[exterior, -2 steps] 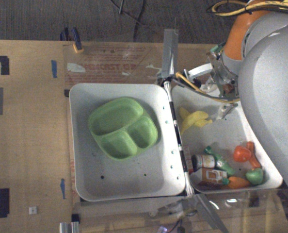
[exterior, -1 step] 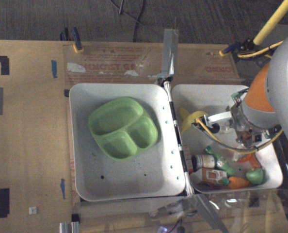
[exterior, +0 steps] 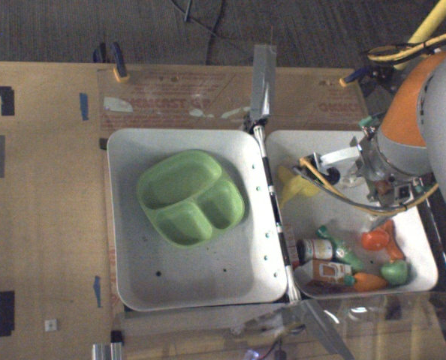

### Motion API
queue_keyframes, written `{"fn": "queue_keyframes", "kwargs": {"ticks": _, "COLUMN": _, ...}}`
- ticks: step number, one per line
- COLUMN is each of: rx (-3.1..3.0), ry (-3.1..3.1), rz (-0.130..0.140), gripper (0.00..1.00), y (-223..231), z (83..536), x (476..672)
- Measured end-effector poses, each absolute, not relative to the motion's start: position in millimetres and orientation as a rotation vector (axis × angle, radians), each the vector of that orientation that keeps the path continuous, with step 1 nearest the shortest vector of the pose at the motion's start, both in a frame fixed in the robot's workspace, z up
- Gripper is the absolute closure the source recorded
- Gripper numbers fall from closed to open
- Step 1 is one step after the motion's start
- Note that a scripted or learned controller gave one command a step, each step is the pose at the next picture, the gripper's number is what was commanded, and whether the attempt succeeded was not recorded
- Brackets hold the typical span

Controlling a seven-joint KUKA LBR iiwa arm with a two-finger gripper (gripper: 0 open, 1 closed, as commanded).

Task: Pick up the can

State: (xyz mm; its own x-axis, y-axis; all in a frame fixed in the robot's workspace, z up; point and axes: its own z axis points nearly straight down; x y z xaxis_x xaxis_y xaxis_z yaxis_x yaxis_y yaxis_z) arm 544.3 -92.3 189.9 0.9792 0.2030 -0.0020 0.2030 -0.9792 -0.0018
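The can [exterior: 322, 249] lies on its side at the right bin's [exterior: 427, 272] near edge, hemmed in by an orange carrot [exterior: 368, 281], a green piece [exterior: 395, 273] and an orange-red toy [exterior: 376, 238]. A yellow piece [exterior: 294, 185] sits by the bin's left wall, and a green divided plate [exterior: 191, 197] rests in the left bin [exterior: 125, 216]. The gripper [exterior: 384, 190] hangs over the right bin's far half, apart from the can; whether it is released or clenched I cannot tell.

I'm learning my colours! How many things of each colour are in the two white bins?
Green: 3, the divided plate, a toy at the right bin's front corner and a small piece by the can
Orange: 3
Yellow: 1
Brown-labelled can: 1
Total: 8
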Motion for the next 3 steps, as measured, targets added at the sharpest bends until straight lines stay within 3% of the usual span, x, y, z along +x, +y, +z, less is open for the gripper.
{"fn": "queue_keyframes", "kwargs": {"ticks": 1, "rx": -3.094, "ry": -0.521, "rz": 0.008, "gripper": 0.00, "y": -95, "z": 130, "x": 488.8}}
{"fn": "queue_keyframes", "kwargs": {"ticks": 2, "rx": -3.115, "ry": -0.392, "rz": 0.004, "gripper": 0.00, "y": -65, "z": 242, "x": 556.1}}
{"fn": "queue_keyframes", "kwargs": {"ticks": 3, "rx": -3.125, "ry": -0.321, "rz": 0.001, "gripper": 0.00, "y": -55, "z": 225, "x": 601.4}}
